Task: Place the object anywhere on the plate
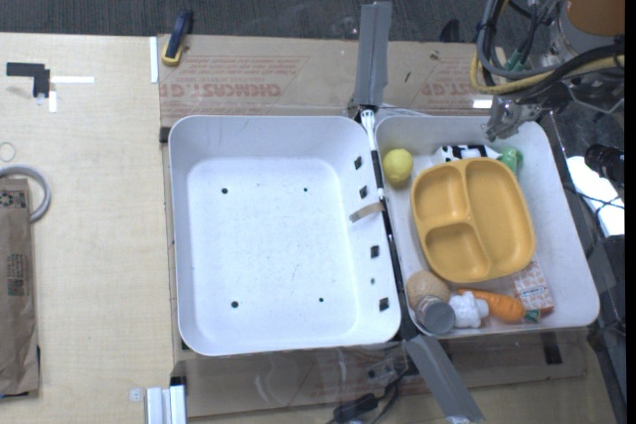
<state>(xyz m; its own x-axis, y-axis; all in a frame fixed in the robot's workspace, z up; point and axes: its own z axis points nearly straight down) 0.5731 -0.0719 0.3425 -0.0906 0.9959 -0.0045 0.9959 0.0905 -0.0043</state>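
**Plate waiting, object not yet chosen**

A miss could be caused by crowding: the lemon [397, 165], carrot [494, 304] and other small items are packed against the rim of the yellow plate [472, 218] in the right bin [581, 258], so a neighbour may be nudged or the plate shifted. The gripper [502, 121] is held above the bin's far right corner (near a green item [511, 157]), the arm reaching in from the right. Whether it is spread or pressed together cannot be told; nothing is seen pinched.
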